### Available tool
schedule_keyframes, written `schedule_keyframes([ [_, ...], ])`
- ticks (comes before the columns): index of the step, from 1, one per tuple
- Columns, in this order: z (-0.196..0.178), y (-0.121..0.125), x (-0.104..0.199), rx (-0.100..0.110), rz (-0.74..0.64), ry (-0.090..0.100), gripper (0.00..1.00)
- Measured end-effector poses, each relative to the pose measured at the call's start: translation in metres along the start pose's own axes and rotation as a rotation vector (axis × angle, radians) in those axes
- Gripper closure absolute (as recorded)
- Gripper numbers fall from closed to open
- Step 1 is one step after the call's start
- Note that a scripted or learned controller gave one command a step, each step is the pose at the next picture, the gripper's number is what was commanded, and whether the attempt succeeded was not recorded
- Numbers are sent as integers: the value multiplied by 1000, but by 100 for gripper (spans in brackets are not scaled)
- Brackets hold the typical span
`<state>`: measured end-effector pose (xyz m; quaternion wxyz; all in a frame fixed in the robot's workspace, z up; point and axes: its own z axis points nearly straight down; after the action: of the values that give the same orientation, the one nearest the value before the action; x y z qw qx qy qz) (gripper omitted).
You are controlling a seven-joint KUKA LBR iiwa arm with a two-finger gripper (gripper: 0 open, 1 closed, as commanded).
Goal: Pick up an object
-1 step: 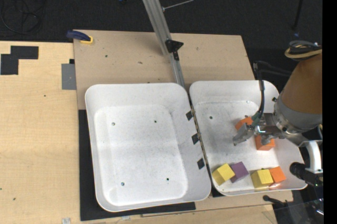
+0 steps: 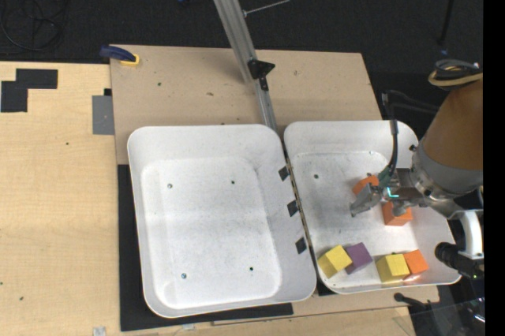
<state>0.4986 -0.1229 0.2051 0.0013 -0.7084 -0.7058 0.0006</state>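
The pincer [image 2: 384, 196] sits low in the right bin [image 2: 339, 141] among orange blocks [image 2: 397, 215]; whether it is apart or clamped I cannot tell; blocks look light, rigid; grip opposite flat faces.

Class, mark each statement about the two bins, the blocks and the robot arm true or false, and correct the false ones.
1. All the blocks lie in the right bin. True.
2. The purple block touches a yellow block. True.
3. The gripper is over the left bin. False: it is over the right bin.
4. A green block lies near the front rim. False: the blocks there are yellow, purple and orange.
5. An orange block lies beside the gripper. True.
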Motion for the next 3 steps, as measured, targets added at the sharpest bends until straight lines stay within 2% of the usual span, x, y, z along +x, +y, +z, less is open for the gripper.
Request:
schedule_keyframes([
  [1,50,-6,10,7,-4,2,0],
  [2,96,-1,10,6,-2,2,0],
  [3,113,-1,10,1,-1,1,0],
])
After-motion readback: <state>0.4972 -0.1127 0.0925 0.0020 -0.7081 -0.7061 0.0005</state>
